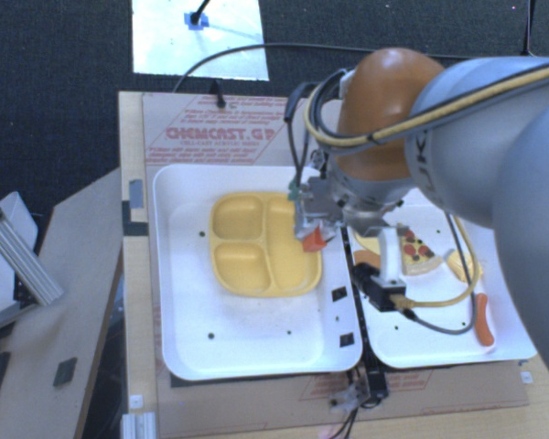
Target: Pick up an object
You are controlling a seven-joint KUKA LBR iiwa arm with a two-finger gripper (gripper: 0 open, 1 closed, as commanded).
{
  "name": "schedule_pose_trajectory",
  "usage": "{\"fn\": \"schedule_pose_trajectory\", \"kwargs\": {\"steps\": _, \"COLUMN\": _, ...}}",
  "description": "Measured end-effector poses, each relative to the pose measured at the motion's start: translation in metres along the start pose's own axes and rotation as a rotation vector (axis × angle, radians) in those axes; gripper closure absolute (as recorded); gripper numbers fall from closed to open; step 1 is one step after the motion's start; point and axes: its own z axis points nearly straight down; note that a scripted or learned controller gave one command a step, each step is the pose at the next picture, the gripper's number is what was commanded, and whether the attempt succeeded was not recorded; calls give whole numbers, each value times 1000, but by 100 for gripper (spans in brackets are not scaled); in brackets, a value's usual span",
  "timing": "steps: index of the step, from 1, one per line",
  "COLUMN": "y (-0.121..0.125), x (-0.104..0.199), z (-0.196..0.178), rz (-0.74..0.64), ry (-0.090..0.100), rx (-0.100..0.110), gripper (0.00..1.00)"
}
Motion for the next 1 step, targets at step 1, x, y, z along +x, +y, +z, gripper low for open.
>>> {"fn": "schedule_pose_trajectory", "kwargs": {"steps": 1, "y": 1, "x": -3, "z": 0, "rz": 7, "ry": -2, "rx": -1, "gripper": 0}}
